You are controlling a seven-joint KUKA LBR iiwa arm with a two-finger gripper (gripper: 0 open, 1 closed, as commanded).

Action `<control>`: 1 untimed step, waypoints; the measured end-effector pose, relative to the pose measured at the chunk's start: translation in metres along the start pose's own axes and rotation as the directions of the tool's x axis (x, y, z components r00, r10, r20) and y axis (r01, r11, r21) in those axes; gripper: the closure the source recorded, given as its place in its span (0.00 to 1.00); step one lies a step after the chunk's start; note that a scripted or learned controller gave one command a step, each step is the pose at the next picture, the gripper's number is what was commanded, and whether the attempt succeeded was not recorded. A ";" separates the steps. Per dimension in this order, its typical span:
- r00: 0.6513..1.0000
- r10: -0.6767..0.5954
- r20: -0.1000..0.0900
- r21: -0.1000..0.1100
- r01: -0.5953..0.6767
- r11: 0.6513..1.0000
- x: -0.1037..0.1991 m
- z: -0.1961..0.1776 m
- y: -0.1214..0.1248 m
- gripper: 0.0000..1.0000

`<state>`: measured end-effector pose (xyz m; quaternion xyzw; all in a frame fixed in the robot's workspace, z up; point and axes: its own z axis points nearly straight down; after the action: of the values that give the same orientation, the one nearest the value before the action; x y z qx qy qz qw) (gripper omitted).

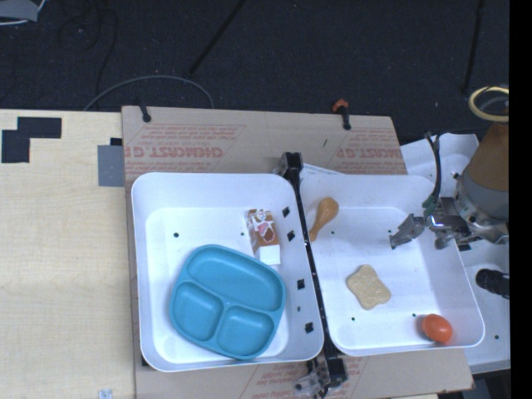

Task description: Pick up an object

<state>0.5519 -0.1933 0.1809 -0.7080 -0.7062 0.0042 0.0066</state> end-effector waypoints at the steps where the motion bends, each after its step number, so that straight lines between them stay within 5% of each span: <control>1: 1.000 -0.003 0.003 -0.014 0.003 1.000 0.000 -0.008 0.003 0.00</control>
<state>0.5551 -0.1933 0.1889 -0.7071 -0.7071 0.0004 0.0004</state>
